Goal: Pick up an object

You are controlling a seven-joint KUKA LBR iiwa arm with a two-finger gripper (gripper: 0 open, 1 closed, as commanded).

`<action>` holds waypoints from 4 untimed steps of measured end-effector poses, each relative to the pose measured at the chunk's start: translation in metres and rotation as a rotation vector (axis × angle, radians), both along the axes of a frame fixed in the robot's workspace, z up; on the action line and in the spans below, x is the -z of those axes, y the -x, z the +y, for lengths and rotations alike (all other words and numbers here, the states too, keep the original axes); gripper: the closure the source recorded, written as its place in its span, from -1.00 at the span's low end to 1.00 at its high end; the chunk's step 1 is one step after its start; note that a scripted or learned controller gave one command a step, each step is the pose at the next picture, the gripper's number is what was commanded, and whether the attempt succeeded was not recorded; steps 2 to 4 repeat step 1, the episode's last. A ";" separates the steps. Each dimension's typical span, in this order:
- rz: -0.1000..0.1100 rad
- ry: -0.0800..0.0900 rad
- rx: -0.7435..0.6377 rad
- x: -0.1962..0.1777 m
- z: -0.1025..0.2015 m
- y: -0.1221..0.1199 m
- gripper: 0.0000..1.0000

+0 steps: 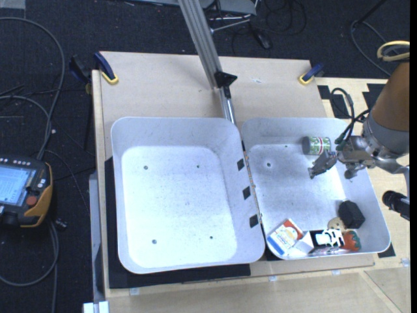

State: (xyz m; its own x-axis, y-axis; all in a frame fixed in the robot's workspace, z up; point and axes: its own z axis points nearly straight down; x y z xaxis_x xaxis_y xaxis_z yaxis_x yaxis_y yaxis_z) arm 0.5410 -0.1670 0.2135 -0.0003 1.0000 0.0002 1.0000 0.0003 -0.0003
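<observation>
The grey arm [391, 119] with its orange band is reaching in from the right over the right bin [287, 132]. Its gripper [333, 162] is hanging over the far right part of that bin, with a dark finger [320, 167] pointing down and to the left; nothing is showing between the fingers, and whether they are spread or pressed together cannot be told from this slant.

Just on the far side of the gripper, a small green and white can [317, 145] is lying on its side on the bin floor, close beside the gripper but not gripped. Nearer, toward the bin's right wall, a black block [352, 213] is sitting on its own. In the near right corner a cluster of objects is resting together: a white packet with blue and orange print [284, 236], a white piece [303, 246], a black and white box [326, 238] and a red item [352, 241], touching or overlapping one another.

The left bin [130, 135] is lying beside the right one, their inner rims meeting. Both are sitting on the pale wooden surface [163, 83]. A handheld controller [23, 191] is lying on the floor at the far left of the scene.
</observation>
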 end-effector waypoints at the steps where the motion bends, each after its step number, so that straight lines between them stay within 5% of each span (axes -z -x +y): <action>1: 0.005 -0.001 -0.001 0.068 0.014 -0.028 -1.00; 4: 0.005 -0.001 -0.001 0.068 0.014 -0.028 -1.00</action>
